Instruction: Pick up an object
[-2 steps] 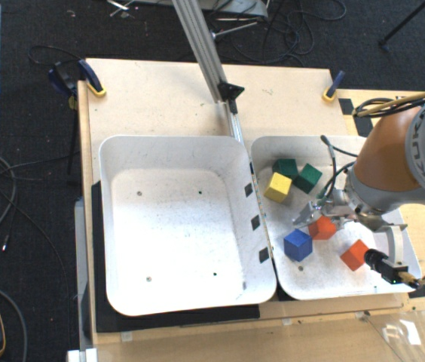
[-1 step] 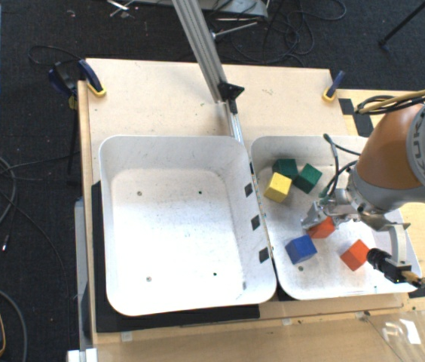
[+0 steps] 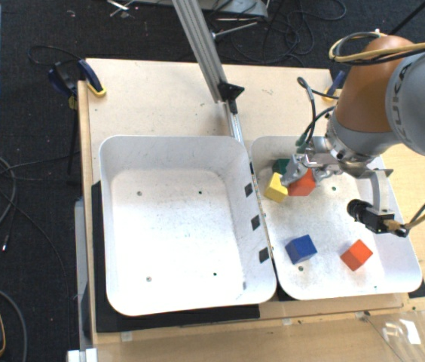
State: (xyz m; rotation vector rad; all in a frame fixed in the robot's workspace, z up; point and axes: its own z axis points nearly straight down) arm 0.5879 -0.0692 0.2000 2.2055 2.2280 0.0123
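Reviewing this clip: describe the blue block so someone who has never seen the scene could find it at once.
Start at the right-hand white bin, the one the grey arm reaches into. Near that bin's front edge lies the blue block, on the side closer to the other bin. It is the one blue piece: the orange block beside it sits further right, and the yellow block lies further back by the claw.

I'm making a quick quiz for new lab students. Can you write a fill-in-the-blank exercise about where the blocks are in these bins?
1. All the blocks lie in the ____ bin.
2. The block touching the yellow block is ____.
3. The blue block lies left of the ____ block.
4. The end effector is above the ____ block.

Missing words: right; red; orange; red
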